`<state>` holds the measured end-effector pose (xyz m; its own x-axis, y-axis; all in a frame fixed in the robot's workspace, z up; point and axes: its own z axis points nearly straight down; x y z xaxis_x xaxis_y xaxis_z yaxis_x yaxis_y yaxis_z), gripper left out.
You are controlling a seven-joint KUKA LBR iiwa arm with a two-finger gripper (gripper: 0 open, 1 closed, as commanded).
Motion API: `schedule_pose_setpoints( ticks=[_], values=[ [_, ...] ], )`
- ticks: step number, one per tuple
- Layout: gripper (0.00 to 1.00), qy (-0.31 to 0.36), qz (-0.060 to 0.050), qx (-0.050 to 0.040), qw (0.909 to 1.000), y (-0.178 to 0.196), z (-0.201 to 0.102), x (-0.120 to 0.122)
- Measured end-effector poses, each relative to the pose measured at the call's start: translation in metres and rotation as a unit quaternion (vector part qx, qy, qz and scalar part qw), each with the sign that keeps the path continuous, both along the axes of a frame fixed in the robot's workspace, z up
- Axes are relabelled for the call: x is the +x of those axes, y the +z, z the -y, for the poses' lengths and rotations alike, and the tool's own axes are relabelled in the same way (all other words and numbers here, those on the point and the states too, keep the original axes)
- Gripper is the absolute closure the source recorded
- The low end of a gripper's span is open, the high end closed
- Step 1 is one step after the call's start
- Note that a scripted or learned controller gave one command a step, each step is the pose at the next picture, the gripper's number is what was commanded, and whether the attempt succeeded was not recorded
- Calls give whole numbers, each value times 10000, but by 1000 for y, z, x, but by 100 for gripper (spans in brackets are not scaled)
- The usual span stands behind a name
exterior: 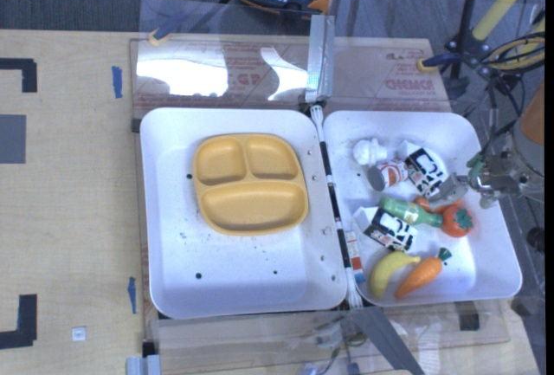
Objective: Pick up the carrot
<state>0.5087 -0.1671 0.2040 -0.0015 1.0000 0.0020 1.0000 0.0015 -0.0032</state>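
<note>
We are seeing the gripper hovering by the right bin's edge, and we cannot tell its jaw state. The carrot is touching the banana, so we are probably risking nudging both.

The gripper is a small grey metal assembly with a glinting silvery block just behind its tip, and farther back the arm blurs into grey with a patch of orange at the edge.
</note>
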Motion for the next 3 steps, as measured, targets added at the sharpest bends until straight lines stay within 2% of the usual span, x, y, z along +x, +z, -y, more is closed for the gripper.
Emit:
schedule_pose_setpoints(
  ticks=[1, 2, 3],
  values=[
    [0, 404, 165, -37, 9990, -92, -16, -16],
    [0, 1837, 301, -179, 9824, -95, -30, -12],
    [0, 1524, 87, -33, 9883, -80, -53, 22]
  ],
)
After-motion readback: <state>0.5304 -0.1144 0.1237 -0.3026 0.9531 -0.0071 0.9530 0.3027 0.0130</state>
